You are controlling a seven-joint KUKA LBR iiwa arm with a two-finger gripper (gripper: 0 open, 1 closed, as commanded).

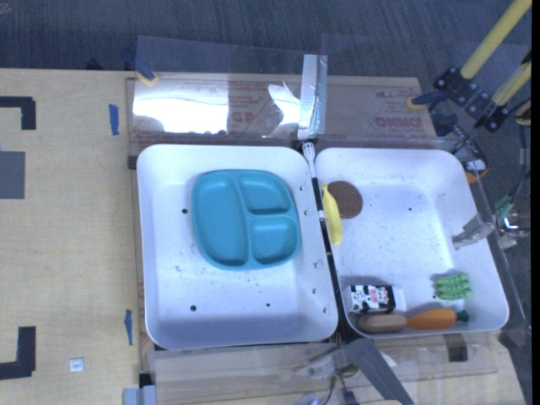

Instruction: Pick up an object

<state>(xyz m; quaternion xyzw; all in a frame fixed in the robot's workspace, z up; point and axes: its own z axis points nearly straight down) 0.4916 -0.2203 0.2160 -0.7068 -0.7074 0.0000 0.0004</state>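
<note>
Scene: 2 white bins side by side; left bin (160,294) holds a blue tray (245,218), right bin (396,226) holds the loose items.
Gripper: a grey shape at the right bin's right rim looks like the gripper (474,233); too small and blurred to tell its state.
Candidates: green piece (452,287), carrot (432,317), sausage (381,323) and cow-print carton (372,297) along the near wall; banana (332,214) and brown disc (345,199) at the far-left side.
Nearest thing: the green piece, just toward the near wall from the gripper, close to the right wall.
Key relation: the near-wall row runs left from below the gripper; carrot and sausage lie end to end, long axes along that wall.
Judgement: the green piece or carrot asks the shortest reach; both sit near walls, which may crowd a grasp.
Task stage: nothing lifted; all items rest on the bin floor.
</note>
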